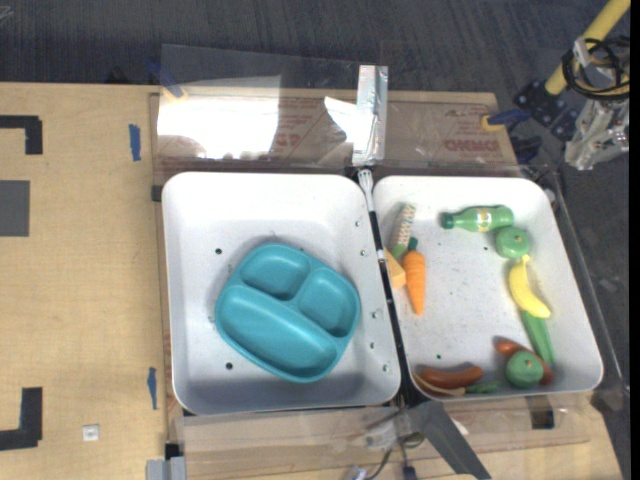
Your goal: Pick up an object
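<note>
Gripper off the right bin's far right corner, holding nothing — finger spread impossible to tell. Orange carrot with green top near that bin's left edge, lying lengthwise — beside a brush.

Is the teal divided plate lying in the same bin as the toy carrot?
No, the teal divided plate lies in the left bin, while the toy carrot lies in the right bin.
</note>
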### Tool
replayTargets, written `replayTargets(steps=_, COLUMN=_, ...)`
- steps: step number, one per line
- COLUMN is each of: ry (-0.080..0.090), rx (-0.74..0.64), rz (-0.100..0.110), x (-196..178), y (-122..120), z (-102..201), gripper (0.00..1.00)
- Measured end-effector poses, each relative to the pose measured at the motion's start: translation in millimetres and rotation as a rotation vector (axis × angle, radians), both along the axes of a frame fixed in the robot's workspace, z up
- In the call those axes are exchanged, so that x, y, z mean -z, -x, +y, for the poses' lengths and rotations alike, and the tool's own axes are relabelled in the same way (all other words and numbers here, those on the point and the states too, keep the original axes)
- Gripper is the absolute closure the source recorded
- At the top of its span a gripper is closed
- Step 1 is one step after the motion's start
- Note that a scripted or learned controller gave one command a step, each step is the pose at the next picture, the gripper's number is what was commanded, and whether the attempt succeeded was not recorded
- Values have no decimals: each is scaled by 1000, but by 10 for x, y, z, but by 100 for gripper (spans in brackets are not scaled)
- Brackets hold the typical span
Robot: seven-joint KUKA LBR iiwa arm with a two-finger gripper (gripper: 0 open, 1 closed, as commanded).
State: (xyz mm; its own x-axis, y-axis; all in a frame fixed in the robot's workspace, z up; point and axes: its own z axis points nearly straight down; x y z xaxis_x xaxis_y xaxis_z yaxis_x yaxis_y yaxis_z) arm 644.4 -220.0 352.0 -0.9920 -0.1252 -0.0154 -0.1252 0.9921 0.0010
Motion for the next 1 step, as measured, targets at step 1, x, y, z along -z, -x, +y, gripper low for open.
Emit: replayTargets(steps=1, ry=-1, rx=0, rz=-5, x=-95, y=-18, z=8, gripper=100)
